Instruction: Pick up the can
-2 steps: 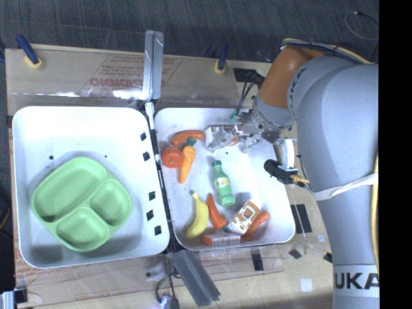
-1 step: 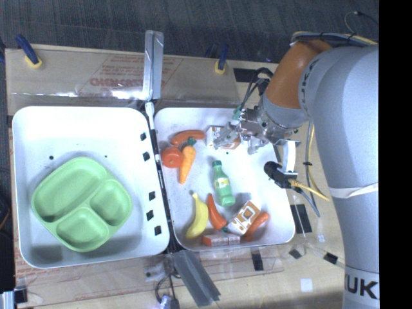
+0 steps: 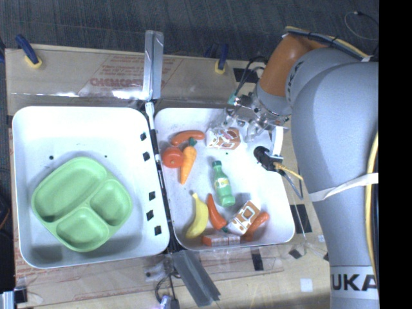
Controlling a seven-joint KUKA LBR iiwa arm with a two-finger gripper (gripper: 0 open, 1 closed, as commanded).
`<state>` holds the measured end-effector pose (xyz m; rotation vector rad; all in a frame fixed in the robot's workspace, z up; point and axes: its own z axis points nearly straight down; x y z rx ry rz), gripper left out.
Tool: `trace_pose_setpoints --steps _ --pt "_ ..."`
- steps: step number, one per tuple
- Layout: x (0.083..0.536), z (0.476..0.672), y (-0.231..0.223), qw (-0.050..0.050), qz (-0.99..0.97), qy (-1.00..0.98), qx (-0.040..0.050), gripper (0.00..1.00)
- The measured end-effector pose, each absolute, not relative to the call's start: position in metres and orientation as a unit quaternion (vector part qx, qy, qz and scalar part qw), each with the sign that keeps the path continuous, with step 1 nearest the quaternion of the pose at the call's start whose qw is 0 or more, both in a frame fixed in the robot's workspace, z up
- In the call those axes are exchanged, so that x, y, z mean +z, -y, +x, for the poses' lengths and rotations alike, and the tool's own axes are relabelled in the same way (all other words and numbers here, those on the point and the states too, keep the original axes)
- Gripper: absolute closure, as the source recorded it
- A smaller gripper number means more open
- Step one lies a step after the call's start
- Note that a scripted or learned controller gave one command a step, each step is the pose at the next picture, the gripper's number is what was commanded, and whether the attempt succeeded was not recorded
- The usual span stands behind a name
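The hand (image 3: pixel 248 118) hangs at the upper right of the right bin (image 3: pixel 270 221), just over a red and white can (image 3: pixel 224 138) lying on its side; whether the hand is released or clenched I cannot tell, since the wrist hides that part. Nothing shows the can as grasped. A second red and white can (image 3: pixel 244 216) lies lower in the same bin, pressed among a red pepper (image 3: pixel 259 221) and a banana (image 3: pixel 199 217). Between the two stands a green bottle (image 3: pixel 223 183), with a carrot (image 3: pixel 187 163) and a tomato (image 3: pixel 171 157) toward the divider. The left bin (image 3: pixel 26 127) holds a green divided plate (image 3: pixel 82 203). To do this step well, I judge the hand should centre on the upper can, span its narrow width, and descend straight, keeping clear of the bin wall and carrot
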<state>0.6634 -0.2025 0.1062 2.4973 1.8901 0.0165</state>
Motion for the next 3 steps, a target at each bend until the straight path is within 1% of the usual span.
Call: trace_pose_setpoints --steps 1,2,3 --pt "0.121 0.666 0.207 0.014 0.796 -0.605 0.0052 1.0" --pt "0.148 0.564 0.201 -0.003 0.76 -0.65 -0.0019 1.0" --pt "0.241 0.51 0.186 -0.002 0.864 -0.503 -0.0026 1.0"
